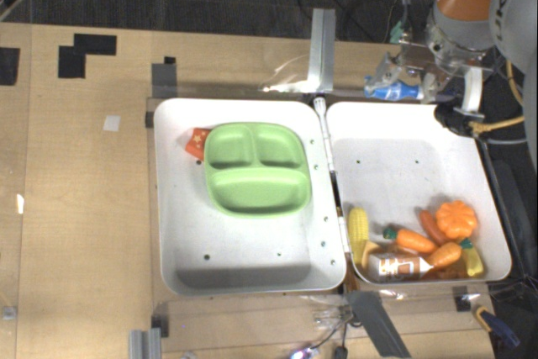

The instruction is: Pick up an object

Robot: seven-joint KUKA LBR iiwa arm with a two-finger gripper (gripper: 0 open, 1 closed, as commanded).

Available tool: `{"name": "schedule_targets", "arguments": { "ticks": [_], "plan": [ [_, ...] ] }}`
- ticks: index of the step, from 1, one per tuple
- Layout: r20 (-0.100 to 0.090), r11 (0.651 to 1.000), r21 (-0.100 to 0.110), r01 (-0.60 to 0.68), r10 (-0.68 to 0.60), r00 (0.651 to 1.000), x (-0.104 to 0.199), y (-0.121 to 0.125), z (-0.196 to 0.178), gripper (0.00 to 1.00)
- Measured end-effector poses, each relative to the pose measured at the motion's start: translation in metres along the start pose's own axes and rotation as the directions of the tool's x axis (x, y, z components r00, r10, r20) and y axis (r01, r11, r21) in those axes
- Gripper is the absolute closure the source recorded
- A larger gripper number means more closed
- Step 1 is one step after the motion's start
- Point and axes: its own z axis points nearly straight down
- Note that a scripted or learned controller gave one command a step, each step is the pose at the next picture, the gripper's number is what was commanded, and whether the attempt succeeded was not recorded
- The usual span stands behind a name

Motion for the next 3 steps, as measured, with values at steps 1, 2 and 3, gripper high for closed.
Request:
{"name": "schedule_targets", "arguments": {
  "ticks": [1,2,3],
  "plan": [
    [0.000,1.000,0.004,0.020,-0.020,1.000,-0.004,-0.057,0.026,1.00],
    [0.000,1.000,0.006,0.004,-0.004,1.000,0.044,-0.080,0.038,1.00],
    [0.000,0.989,0.002,-0.145,0.145,0.989,-0.003,-0.069,-0.031,1.00]
  ]
}}
